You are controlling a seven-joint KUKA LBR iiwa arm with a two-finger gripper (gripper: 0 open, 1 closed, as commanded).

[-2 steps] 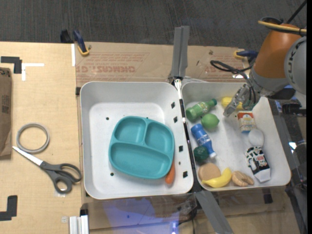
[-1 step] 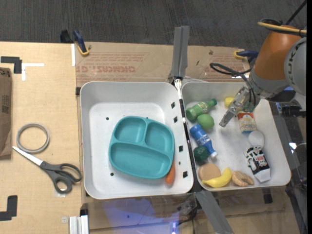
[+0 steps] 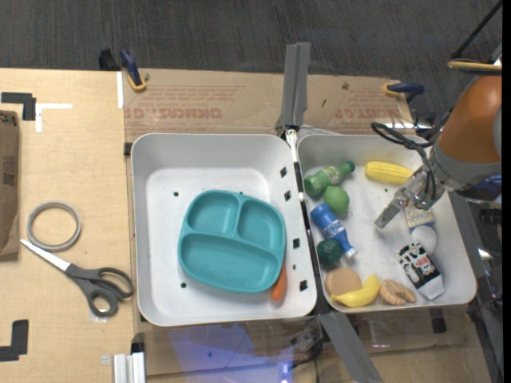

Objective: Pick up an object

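A fixed camera looks down at a slant on a bench with two shallow white bins side by side. The left bin (image 3: 152, 166) holds a teal divided plate (image 3: 231, 242), with a small orange carrot (image 3: 278, 287) lying against the plate's near right edge. The right bin (image 3: 461, 250) holds the loose things the robot could pick: a green bottle (image 3: 327, 177) and a green pear-like fruit (image 3: 338, 200) at the far left, a blue bottle (image 3: 330, 224) and a dark green round piece (image 3: 329, 251) below them, an ear of corn (image 3: 389, 172) at the far side, a banana (image 3: 358, 293), a tan round piece (image 3: 343, 280) and a small pastry (image 3: 397, 292) along the near edge, and a black-and-white carton (image 3: 419, 266) at the near right. The grey arm with its orange band (image 3: 477, 122) reaches in from the right, and its gripper (image 3: 397, 207) hangs over bare white floor in the middle of the right bin, between the corn and the carton. Its two fingers look slightly apart, and nothing is seen between them. Judging from this, no object has been lifted yet; every item lies in the bin, so closing on one and raising it are both left to do. On the bench to the left lie a roll of tape (image 3: 53, 225) and scissors (image 3: 84, 278).
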